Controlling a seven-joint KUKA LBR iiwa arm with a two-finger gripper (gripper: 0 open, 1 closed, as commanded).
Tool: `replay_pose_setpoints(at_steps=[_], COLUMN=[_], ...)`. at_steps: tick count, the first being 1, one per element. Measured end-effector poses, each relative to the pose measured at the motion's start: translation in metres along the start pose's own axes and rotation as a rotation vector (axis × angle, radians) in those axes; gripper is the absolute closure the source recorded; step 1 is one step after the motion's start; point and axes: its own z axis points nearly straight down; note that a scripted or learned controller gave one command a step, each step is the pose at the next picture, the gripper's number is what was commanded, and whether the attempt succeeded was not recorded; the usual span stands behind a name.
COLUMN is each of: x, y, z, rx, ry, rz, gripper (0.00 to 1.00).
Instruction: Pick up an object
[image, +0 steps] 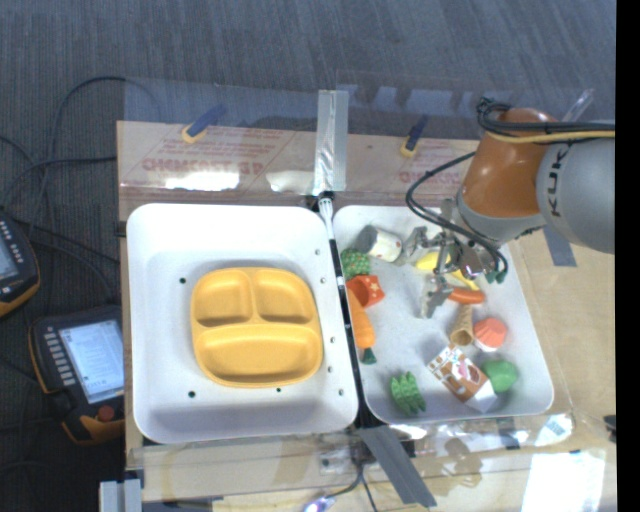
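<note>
My gripper (428, 270) hangs low over the upper middle of the right bin (535, 395), below the arm's orange band (500, 175). Its fingers stand apart, open. A small yellow item (428, 262) lies in the gap between them; I cannot tell whether they touch it. Just right of the lower finger lies a small orange carrot (466, 296). To the left lie a white-grey piece (384, 243), a green broccoli (355, 264) and a red pepper (367, 290).
Lower in the right bin are a cone (462, 325), a pink-orange ball (490, 332), a green ball (502, 376), a small printed box (458, 374), a green toy (405, 392) and a long carrot (362, 326). The left bin (150, 250) holds a yellow divided plate (257, 325).
</note>
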Motion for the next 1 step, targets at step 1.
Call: replay_pose_setpoints(at_steps=[1], x=[-0.0018], y=[-0.0002], z=[-0.0120], rx=[0.004], ry=[-0.003], rz=[-0.001], gripper=[1.00])
